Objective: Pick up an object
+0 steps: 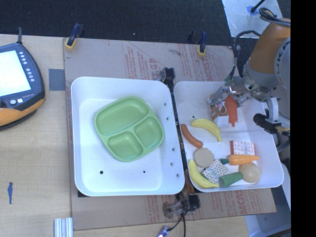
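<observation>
The gripper (223, 97) sits low in the right bin (276, 152), at the orange carton (231, 110) near the bin's back wall. Jaw opening and hold cannot be determined. Step in hand: grasp. Next move, by judgement: a straight lift, confirming the carton rises.

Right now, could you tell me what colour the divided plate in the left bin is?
Light green, clearest in the camera view.

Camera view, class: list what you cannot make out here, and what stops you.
1. Grey two-finger gripper: blurred against the items under it, so open or shut is unclear.
2. Long yellow plastic banana: partly covered by the patterned packet.
3. Grey and orange arm: cut off at the right edge.
</observation>
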You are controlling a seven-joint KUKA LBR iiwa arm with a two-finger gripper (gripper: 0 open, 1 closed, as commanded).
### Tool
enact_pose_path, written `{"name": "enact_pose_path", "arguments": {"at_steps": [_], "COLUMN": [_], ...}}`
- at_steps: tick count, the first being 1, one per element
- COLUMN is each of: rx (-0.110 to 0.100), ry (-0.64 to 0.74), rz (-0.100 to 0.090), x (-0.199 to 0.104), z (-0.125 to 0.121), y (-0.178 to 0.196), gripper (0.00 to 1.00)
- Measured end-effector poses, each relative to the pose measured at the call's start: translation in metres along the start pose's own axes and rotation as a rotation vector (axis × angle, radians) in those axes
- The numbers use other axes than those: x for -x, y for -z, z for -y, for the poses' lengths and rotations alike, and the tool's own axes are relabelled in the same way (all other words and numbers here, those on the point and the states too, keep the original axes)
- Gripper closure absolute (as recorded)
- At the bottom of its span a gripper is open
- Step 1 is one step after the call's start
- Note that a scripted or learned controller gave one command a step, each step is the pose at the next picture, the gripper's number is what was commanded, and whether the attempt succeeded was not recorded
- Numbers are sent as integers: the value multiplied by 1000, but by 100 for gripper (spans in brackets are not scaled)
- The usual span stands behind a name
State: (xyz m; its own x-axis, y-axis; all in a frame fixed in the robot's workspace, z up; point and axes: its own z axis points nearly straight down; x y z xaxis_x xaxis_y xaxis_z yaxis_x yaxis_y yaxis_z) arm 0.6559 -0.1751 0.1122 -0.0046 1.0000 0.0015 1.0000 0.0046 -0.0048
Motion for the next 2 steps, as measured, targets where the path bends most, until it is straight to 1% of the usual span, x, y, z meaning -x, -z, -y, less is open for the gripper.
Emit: {"name": "enact_pose_path", "arguments": {"at_steps": [1, 2], "rx": [1, -1], "ry": [0, 1], "rz": [0, 1], "x": [-3, -29], "z": [0, 0], "y": [4, 2], "gripper": [100, 100]}}
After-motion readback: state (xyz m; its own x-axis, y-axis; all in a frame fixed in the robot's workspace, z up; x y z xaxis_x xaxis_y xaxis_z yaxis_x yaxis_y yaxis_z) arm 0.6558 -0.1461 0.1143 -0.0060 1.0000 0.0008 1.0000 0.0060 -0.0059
